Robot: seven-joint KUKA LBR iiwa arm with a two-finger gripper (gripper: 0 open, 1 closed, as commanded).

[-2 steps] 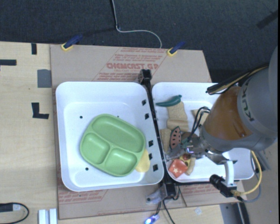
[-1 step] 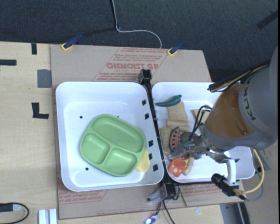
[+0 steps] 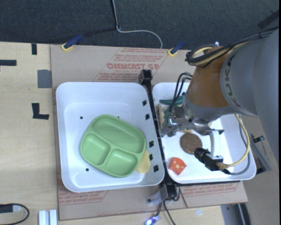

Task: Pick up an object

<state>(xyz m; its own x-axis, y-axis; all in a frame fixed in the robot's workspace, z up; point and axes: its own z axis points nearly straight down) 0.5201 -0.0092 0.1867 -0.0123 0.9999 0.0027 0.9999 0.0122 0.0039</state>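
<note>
You are looking down on two shallow white bins sitting side by side. The big grey arm with the orange band (image 3: 210, 86) is low over the right white bin (image 3: 246, 172), and its gripper (image 3: 171, 121) is down near that bin's left wall. The wrist hides the tips, so you cannot tell if they are apart or together, and you cannot see anything held. Near the gripper lie a flat round brown disc (image 3: 190, 143) and a small orange-red block with a pale mark (image 3: 177, 165). The left white bin (image 3: 68, 97) holds a light green plastic plate with three sections (image 3: 113, 145), with a small pale yellow piece (image 3: 144, 163) touching its edge. It looks like the reaching step; next, the tips must close around one thing, then lift
</note>
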